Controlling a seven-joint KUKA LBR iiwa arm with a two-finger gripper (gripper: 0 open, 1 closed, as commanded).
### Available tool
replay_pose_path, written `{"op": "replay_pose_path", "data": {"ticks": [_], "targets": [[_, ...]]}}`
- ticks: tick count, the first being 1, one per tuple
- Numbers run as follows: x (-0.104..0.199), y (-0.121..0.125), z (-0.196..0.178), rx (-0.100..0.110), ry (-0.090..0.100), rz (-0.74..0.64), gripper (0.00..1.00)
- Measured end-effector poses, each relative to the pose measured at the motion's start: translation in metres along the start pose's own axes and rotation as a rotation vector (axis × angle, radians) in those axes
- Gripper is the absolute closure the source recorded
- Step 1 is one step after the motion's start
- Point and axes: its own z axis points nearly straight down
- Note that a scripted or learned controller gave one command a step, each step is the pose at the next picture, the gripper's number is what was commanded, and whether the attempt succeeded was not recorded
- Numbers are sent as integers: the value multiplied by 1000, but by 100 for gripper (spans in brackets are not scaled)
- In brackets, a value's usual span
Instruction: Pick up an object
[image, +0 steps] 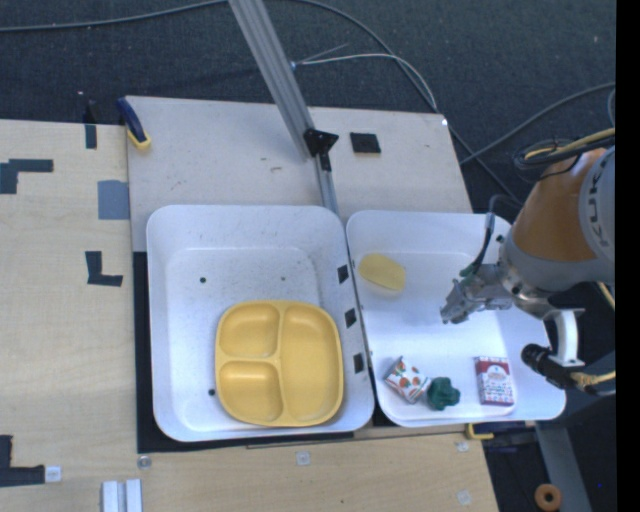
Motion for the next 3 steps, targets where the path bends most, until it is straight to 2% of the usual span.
{"op": "replay_pose_path", "data": {"ticks": [2,3], "targets": [[-5,0,-96,-1,0,-1,100],[55,4,-94,3,2,-5,100]]}}
